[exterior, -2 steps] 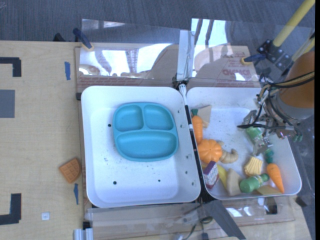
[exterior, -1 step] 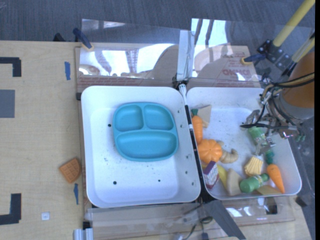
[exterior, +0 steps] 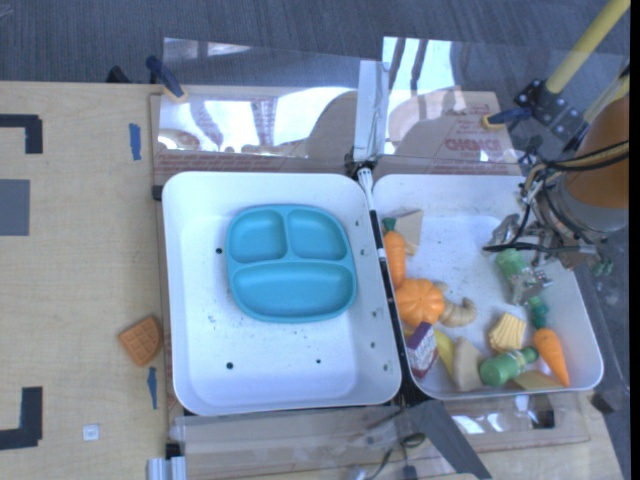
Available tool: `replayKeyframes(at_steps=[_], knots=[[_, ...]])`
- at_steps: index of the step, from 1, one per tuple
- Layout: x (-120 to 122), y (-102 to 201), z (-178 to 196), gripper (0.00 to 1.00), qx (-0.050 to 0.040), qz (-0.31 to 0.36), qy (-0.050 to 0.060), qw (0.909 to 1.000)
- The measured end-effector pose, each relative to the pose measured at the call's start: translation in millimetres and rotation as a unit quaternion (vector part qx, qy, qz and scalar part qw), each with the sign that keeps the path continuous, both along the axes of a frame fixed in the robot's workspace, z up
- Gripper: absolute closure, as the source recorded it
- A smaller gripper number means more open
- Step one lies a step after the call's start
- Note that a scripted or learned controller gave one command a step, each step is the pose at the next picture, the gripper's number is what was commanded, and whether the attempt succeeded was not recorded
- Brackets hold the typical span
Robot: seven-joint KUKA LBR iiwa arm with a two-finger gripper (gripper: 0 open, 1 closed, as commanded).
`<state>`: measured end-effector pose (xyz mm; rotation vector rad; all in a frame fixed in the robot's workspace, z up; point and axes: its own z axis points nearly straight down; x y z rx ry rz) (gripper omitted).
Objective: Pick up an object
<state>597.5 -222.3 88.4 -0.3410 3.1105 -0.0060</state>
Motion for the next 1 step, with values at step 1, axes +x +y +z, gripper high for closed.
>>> replayKeyframes(at_steps=[1], knots=[[-9.3,0.1,0.2,0.0,0.0017,-0.031,0.001,0.9995]])
